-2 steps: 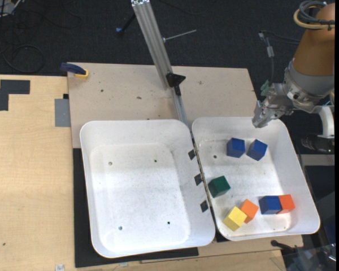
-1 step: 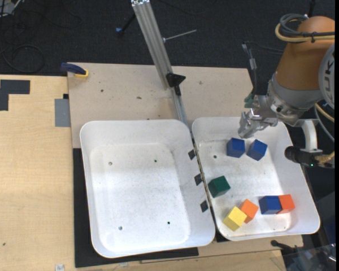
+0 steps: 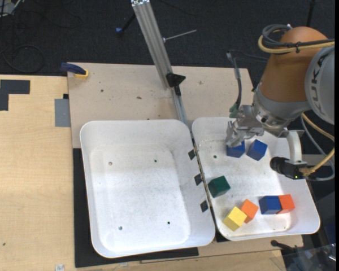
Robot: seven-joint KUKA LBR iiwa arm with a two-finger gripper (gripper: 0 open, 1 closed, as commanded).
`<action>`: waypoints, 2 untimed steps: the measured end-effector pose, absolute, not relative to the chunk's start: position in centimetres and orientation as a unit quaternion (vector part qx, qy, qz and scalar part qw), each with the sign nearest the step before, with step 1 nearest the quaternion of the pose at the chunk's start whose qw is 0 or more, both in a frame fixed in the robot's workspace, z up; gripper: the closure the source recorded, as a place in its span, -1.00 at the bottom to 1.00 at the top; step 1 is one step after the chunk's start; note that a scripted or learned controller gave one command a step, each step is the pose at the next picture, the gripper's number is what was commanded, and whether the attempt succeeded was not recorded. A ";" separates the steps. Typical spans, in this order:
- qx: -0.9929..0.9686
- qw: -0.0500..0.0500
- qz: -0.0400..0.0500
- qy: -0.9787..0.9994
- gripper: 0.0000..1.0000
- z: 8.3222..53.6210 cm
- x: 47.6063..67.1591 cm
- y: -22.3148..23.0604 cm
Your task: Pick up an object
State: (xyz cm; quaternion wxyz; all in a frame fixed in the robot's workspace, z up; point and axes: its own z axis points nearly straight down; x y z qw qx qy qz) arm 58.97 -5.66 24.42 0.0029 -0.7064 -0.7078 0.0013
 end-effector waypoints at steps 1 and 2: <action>-0.706 0.003 0.002 -0.708 1.00 23.5 55.9 -0.9; -0.706 0.003 0.001 -0.708 1.00 22.3 54.2 4.2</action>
